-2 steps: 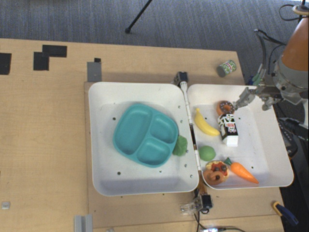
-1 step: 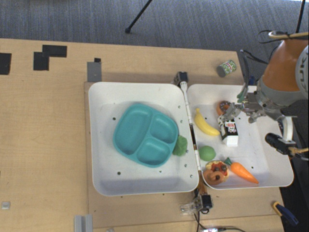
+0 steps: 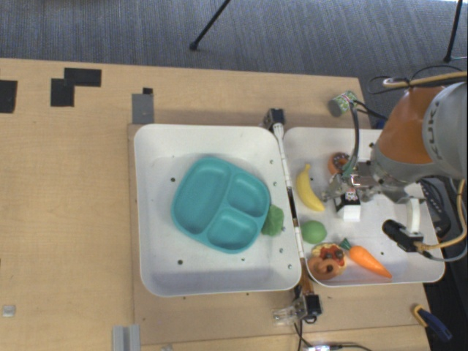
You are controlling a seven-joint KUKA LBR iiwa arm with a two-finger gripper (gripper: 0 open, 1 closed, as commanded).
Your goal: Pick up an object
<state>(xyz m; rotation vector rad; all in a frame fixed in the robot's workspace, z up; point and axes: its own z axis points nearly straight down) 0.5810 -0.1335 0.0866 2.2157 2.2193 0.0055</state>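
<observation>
We see our grey two-finger gripper (image 3: 349, 194) hanging low in the right white bin (image 3: 409, 273), jaw state we cannot tell, with the curved yellow plastic banana (image 3: 309, 190) just to its left, long axis running up-down the view.

— What lay in the left bin (image 3: 157, 196)?

— A teal divided plate (image 3: 221, 204), tilted a little, with a small green thing (image 3: 273, 220) touching its right edge.

— And the right bin (image 3: 431, 273)?

— A banana (image 3: 308, 190) stood near the divider, a green lime-like ball (image 3: 314, 231) below it, then a small pastry with berries (image 3: 327, 260) and a carrot (image 3: 367, 260) just beside each other at the near rim.

— The arm?

— It reached in from the right, and the gripper (image 3: 349, 190) hung over that bin, beside the banana, above a small white block (image 3: 350, 212) — a reddish item (image 3: 338, 161) sat close behind it.
</observation>
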